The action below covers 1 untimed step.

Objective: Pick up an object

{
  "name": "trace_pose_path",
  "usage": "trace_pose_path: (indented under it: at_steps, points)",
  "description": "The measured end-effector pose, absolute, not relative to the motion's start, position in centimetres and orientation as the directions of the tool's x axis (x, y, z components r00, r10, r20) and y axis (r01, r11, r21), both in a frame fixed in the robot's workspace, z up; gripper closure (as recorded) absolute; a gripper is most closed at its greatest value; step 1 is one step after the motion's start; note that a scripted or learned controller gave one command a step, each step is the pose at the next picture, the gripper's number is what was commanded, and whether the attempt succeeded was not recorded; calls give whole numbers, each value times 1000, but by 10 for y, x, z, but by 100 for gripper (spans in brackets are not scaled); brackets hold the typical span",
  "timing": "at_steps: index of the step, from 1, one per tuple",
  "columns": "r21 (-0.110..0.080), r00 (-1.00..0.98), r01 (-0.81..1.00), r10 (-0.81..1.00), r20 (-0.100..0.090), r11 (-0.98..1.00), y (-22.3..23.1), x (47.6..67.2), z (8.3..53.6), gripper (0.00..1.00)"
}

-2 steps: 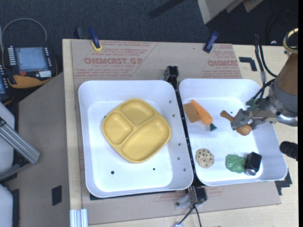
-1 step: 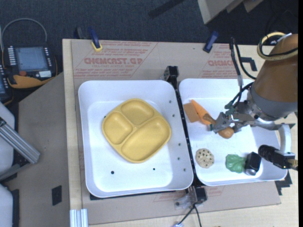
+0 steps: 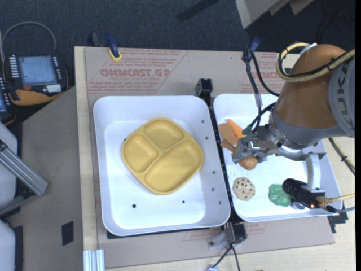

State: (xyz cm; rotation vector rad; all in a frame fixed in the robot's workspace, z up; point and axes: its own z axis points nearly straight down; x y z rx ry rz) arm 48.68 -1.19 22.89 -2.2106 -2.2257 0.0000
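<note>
In the right bin (image 3: pixel 259 210), close to its left wall, the hand (image 3: pixel 252 148) was positioned low over the contents. It was directly above a small orange-brown rounded piece (image 3: pixel 248 162) and just beside an orange wedge-shaped piece (image 3: pixel 230 133). Whether the hand was open or closed could not be told from the slanted view, and nothing could be confirmed as held. The rounded piece was judged the likeliest target, as it lay at the hand's tip. A chocolate-chip cookie (image 3: pixel 243 188) lay near, toward the front of the bin, and a green lump (image 3: pixel 277 195) lay further right, apart from the hand. The left bin (image 3: pixel 113 168) on the desk (image 3: pixel 84 151) held a yellow divided plate (image 3: pixel 162 154), well apart from the hand. Three risks were assessed. The rounded piece looked small and smooth, and could roll or squirt sideways if gripped off-centre. The orange wedge lay close enough to be nudged or caught along with the target, giving a weak double grip. The bin wall left little room on that side, so a descent set too far over could strike it. A lift on an unverified grip would probably come up empty.
</note>
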Motion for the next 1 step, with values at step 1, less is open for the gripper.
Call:
trace_pose_path:
  at_steps: [1]
  points:
    - [1, -7, 1000, 1000, 2, 7, 48, 488, 236, 100]
